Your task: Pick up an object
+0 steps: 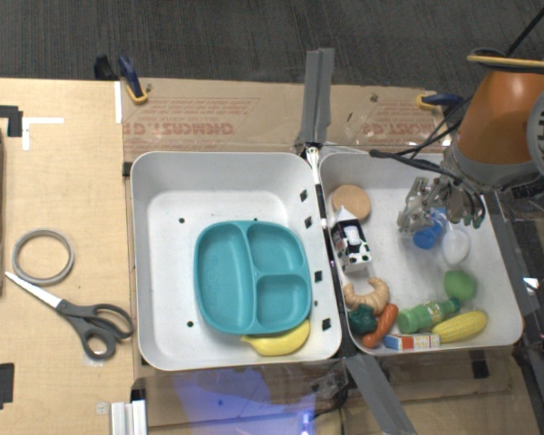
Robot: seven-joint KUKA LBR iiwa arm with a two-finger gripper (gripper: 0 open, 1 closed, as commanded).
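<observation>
Carefully down onto the blue piece in the right bin

Seen from the one overhead camera, the arm point(508, 120) reaches in from the right and hangs its jaws point(432, 211) over the upper middle of the right bin point(503, 270). Whether the jaws are spread or pressed together I cannot tell; the metal parts blur into one cluster from this slant, and nothing is plainly pinched between them.

A small blue object point(427, 236) sits just below the jaws, touching or very nearly touching them, and looks like the likeliest target. A pale white object point(455, 247) lies right beside it, toward the bin's right wall.

To do this step well, the descent should stay centred on the blue piece, so that the white neighbour is not nudged or caught along with it. The closing should come only once the tips sit low around the piece, since a round shape may slip out of a shallow pinch.

Other candidates lie well apart along the bin's near edge: a green ball point(460, 285), a yellow corn cob point(460, 326) and a green bottle point(425, 315). The left bin point(159, 270) holds a teal divided plate point(252, 277) with a banana point(279, 341) at its near rim
</observation>
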